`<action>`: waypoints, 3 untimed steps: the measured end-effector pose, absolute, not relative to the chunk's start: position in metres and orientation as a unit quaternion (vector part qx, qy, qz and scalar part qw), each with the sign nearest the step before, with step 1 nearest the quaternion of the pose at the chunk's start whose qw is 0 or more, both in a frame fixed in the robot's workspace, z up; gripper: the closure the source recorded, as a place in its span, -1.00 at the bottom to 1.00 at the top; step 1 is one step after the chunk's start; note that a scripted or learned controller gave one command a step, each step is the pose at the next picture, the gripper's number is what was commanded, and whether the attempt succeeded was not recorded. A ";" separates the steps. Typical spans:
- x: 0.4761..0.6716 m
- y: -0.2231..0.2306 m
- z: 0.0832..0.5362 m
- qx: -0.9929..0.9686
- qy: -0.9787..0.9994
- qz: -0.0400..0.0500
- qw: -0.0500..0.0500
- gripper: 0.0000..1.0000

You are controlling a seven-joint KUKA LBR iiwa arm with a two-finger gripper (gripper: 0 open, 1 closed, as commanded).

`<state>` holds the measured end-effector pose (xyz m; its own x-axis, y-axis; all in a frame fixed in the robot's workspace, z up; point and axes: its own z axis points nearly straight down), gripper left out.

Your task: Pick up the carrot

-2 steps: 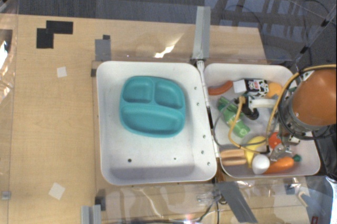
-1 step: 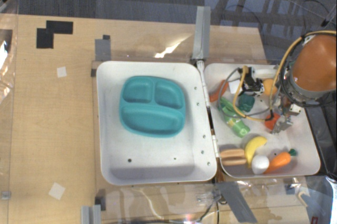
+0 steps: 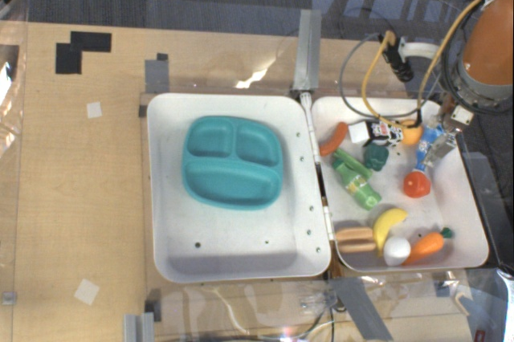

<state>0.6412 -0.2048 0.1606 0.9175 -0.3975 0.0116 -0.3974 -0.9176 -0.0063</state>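
Note:
The carrot (image 3: 426, 245), orange with a small green top, lies in the near right corner of the right bin (image 3: 475, 213), beside a white egg (image 3: 396, 250). My gripper (image 3: 435, 141) hangs over the far right part of that bin, below the arm's orange band (image 3: 490, 51). It is well behind the carrot and apart from it, just above a red tomato (image 3: 416, 185).
The right bin also holds a yellow banana (image 3: 388, 223), a bun (image 3: 355, 238), a green bottle (image 3: 354, 177), a dark green piece (image 3: 375, 156) and a red-orange sausage (image 3: 333, 138). A teal divided plate (image 3: 233, 161) sits in the left bin (image 3: 173, 252). Cables (image 3: 365, 75) loop behind the right bin.

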 end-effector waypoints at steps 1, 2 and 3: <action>0.657 -0.204 0.094 -0.993 0.116 -0.003 0.001 -1.00; 0.670 -0.155 0.086 -0.971 0.239 -0.001 0.003 -1.00; 0.671 -0.156 0.098 -0.970 0.241 -0.003 0.004 1.00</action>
<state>0.6711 -0.1556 0.0980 0.8834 -0.4685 0.0037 -0.4685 -0.8834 -0.0083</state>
